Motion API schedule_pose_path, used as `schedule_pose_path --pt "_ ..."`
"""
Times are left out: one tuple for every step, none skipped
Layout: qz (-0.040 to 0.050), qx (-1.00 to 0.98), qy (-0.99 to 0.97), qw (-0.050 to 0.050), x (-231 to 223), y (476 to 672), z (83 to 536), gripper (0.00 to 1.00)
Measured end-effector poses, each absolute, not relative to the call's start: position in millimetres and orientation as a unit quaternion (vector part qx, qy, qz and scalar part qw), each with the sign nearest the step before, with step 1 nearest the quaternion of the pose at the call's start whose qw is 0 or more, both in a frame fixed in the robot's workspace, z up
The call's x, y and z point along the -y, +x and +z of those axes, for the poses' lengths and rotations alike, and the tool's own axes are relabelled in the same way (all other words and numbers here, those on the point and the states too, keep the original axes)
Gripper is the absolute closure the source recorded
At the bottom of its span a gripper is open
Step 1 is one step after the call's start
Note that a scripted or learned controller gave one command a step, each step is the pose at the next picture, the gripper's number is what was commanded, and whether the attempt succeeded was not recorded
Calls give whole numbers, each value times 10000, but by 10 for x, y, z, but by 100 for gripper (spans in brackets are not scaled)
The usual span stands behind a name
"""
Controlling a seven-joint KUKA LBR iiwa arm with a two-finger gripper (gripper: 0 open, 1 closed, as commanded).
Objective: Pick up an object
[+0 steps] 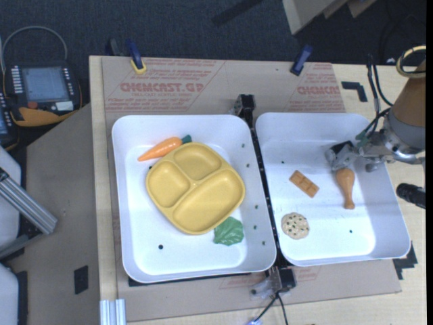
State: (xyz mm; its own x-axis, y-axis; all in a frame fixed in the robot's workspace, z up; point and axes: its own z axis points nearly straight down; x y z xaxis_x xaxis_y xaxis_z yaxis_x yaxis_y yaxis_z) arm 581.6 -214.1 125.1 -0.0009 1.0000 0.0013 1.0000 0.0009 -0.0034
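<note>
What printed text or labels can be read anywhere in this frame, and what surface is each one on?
"CHEMCAST GP" in red, partly legible, on the brown board behind the left bin.
The same red print repeated on the board behind the right bin, too faint to read fully.
Handheld screen at far left: too small to read.

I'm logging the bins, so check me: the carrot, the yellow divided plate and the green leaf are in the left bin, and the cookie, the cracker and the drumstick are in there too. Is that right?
Not quite. The camera view shows the cookie, cracker and drumstick in the right bin, not the left. The carrot, yellow divided plate and green leaf are in the left bin, as you said.
</note>
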Motion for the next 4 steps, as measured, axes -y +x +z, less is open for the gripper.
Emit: schedule_pose_path --pt "6 7073 -7069 29 2129 5812 823 0" --pt "-1 7074 -7068 -2 2137 5824 956 100" --pt "-9 7070 -7072 -31 2205 5834 1408 100" --pt "-15 7077 -7066 -37 2160 5890 1865 100"
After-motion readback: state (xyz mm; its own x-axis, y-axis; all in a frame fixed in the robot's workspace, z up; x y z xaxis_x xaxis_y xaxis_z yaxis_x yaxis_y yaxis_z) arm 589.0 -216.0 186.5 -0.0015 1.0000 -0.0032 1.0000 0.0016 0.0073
